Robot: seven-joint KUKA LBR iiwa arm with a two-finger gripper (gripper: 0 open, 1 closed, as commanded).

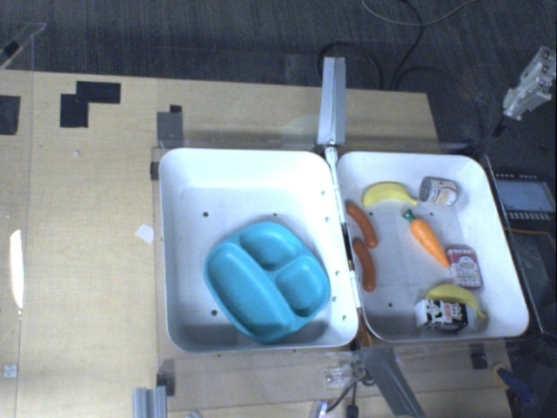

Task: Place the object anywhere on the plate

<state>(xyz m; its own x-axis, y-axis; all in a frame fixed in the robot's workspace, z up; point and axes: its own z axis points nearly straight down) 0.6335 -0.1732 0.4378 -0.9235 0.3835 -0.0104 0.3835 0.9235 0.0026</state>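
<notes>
The left bin (174,233) held a blue plate (265,281) with three wells, lying toward the bin's near side and turned at a slant. The right bin (392,303) sat just beside it, their walls touching along the middle.

All the loose objects lay in the right bin, apart from the plate. Two sausages lay end to end along its left wall, the far sausage (360,222) above the near sausage (366,265). A banana (387,195) curved near the far wall, with a carrot (426,238) just below it, pointing toward the near right corner. A can (439,192) lay tipped on its side right of that banana. A small packet (465,268) lay past the carrot's tip. Near the front wall a second banana (457,295) rested against a black-and-white box (446,315).

The gripper (528,90) hung beyond the right bin's far right corner, well apart from every object. It was too small and pale to tell whether it was spread or pressed together.
</notes>
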